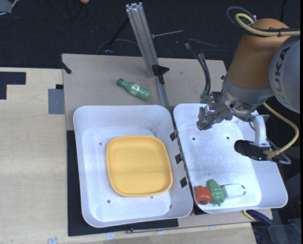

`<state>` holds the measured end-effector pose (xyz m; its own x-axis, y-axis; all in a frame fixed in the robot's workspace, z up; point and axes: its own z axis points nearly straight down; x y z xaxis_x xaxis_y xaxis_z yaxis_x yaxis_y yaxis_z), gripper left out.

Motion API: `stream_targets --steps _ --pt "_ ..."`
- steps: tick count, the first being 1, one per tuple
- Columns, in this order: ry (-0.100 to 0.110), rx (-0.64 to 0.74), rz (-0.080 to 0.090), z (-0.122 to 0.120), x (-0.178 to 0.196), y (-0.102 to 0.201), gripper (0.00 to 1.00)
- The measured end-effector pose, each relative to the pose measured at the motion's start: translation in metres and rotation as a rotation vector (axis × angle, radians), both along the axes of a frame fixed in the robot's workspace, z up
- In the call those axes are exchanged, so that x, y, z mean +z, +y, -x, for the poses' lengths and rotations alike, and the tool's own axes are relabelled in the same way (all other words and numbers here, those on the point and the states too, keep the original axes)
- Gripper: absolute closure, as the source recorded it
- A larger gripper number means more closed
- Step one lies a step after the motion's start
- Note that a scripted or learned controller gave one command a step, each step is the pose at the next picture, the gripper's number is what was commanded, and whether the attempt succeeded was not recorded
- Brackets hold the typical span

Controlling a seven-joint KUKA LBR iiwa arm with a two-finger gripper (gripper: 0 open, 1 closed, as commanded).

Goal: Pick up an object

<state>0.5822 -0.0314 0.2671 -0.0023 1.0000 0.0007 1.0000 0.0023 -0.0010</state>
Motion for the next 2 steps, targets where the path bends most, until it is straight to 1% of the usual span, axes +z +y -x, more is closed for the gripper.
stream_targets --steps 1,2 --pt "0.0 0.0 0.001 -0.02 0.0 0.044 1.0" --pt "0.0 0.0 0.0 -0.032 -0.005 0.091 1.0"
